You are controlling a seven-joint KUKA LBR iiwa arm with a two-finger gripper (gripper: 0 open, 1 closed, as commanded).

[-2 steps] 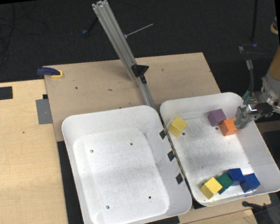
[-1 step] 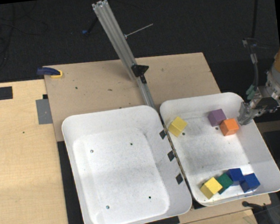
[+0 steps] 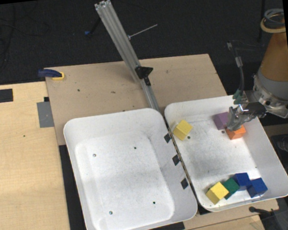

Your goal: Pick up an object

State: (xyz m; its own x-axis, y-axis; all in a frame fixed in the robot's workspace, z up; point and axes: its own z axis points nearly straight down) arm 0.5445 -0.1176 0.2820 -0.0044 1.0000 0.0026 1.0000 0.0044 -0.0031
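Bins: 2, white, side by side on the bench. Left bin [image 3: 84,135] has speckled floor w/ a few small dark dots. Right bin [image 3: 206,151] carries all the blocks, 7 counted.

Yellow blocks: 2. One [image 3: 183,129] near the bin's 10 o'clock corner, alone; other [image 3: 216,192] at approx 6 o'clock, by the near rim. Green block [image 3: 231,186]: 1, touching that yellow one on its 3 o'clock side. Blue blocks: 2, one [image 3: 242,179] beside the green, one [image 3: 256,187] just past it toward 3 o'clock, so 4 blocks sit in a cluster along the near rim.

Purple block [image 3: 220,120]: 1, at approx 1 o'clock in the bin. Orange block [image 3: 236,132]: 1, just beside the purple, toward 4 o'clock of it.

Arm comes in from 3 o'clock. Gripper [image 3: 235,121] is down over the purple/orange pair, tips at the orange block's top edge. Can't tell if the claw is spread or pressed together, nor if it pinches anything.
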